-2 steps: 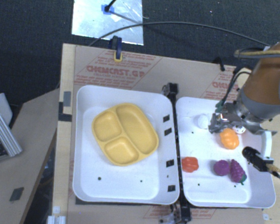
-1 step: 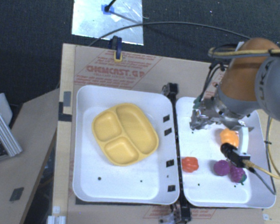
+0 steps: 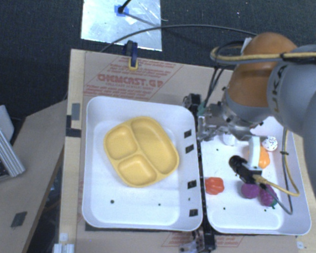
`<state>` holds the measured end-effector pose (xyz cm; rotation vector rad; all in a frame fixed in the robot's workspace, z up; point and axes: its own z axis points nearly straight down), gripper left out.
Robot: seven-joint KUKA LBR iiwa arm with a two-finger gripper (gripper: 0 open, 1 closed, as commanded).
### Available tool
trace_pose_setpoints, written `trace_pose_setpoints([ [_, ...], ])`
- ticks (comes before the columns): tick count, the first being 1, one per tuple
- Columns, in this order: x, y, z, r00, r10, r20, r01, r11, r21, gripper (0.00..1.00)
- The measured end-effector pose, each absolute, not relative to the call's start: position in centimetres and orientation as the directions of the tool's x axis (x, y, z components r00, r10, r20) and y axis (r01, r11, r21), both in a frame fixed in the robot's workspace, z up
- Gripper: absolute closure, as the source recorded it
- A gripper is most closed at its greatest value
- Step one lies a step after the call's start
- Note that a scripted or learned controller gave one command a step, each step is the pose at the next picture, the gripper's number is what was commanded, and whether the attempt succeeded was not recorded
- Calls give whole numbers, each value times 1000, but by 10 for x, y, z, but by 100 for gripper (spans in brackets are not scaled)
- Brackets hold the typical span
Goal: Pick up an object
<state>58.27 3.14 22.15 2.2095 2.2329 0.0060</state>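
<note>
Glossy yellow 3-compartment tray, rounded corners

The brown board reads "CHEMCAST GP" in red.

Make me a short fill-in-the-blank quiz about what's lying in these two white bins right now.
1. The yellow divided tray lies in the ____ bin.
2. That tray has ____ compartments.
3. The small red-orange piece lies in the right bin, close to the ____ between the two bins.
4. The two purple pieces lie ____ the camera than the small white ball.

Missing words: left; three; divider; nearer
</note>
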Motion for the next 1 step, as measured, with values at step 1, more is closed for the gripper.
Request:
trace_pose_setpoints([
  [1,588,91,232,-11,1000,3,1000,11,3,100],
])
